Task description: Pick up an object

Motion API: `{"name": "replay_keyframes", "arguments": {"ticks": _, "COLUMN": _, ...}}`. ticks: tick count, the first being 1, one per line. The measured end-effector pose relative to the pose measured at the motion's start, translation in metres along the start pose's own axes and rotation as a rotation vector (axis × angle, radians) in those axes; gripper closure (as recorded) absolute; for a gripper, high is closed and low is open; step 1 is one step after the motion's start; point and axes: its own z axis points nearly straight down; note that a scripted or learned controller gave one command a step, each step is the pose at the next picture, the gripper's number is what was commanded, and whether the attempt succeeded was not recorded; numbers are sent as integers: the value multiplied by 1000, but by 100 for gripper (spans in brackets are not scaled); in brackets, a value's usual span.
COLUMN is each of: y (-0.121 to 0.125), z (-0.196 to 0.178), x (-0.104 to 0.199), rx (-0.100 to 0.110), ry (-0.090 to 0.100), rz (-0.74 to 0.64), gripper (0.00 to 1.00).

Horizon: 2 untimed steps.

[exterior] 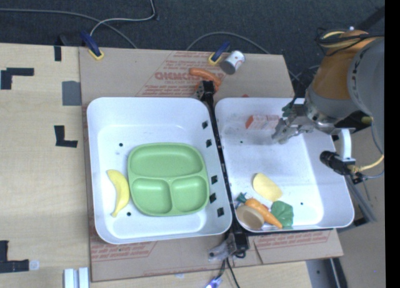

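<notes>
Two shallow white bins sit side by side on the surface. The left bin holds a green divided plate and a banana just beside it. The right bin holds the likely candidates for picking: a yellow lemon-like piece, a toy carrot, a green leafy piece and a small tan cup, all clustered in the near corner and partly touching one another.

The pincer hangs over the far part of the right bin, well apart from that cluster, with nothing visible between its fingers; whether they are spread or pressed together cannot be told from this angle.

By the look of it, the task is at the approach step, with no object yet grasped. The next move would call for travelling toward the near corner, settling on one object, probably the yellow piece since it lies somewhat free of the others, and descending squarely over it without nudging its neighbours.
</notes>
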Motion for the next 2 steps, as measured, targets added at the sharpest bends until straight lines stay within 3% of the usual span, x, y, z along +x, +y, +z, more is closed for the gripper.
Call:
{"name": "replay_keyframes", "arguments": {"ticks": 1, "y": 45, "z": 18, "x": 51, "rx": 0, "ry": 3, "rz": -3, "gripper": 100}}
{"name": "replay_keyframes", "arguments": {"ticks": 2, "y": -25, "z": -7, "x": 23, "rx": 0, "ry": 1, "rz": 0, "gripper": 100}}
